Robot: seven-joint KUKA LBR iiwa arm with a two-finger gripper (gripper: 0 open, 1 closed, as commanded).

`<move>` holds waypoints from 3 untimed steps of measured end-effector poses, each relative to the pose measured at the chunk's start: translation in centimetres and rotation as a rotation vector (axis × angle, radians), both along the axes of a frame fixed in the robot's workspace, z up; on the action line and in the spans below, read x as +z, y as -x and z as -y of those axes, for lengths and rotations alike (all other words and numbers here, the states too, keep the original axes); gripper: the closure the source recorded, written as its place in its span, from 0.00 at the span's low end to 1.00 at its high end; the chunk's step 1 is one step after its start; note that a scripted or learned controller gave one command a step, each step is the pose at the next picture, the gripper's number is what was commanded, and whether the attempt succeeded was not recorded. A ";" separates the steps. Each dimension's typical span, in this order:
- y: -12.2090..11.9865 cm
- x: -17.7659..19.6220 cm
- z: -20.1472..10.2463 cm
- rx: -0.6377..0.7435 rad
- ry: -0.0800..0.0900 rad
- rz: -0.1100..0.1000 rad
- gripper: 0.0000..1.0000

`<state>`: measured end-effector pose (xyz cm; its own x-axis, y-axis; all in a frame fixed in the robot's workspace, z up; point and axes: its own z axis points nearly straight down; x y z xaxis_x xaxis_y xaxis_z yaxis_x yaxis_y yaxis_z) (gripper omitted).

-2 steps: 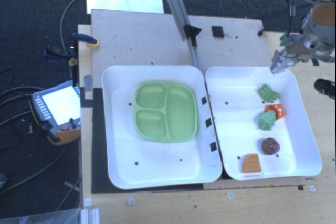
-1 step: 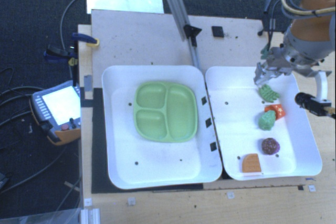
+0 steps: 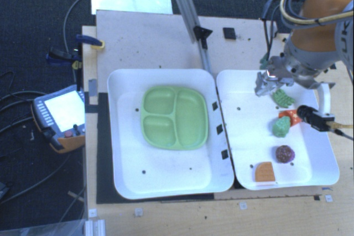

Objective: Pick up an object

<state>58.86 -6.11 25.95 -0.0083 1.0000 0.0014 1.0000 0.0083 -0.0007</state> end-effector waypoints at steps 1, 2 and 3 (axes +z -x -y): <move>2.2 0.2 -4.8 0.001 0.000 0.000 1.00; 4.9 -0.2 -8.7 0.000 0.000 -0.001 1.00; 6.7 -1.8 -12.4 0.000 0.000 -0.001 1.00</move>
<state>52.20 6.24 24.16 -0.0083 1.0000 0.0018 1.0000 0.0083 -0.0015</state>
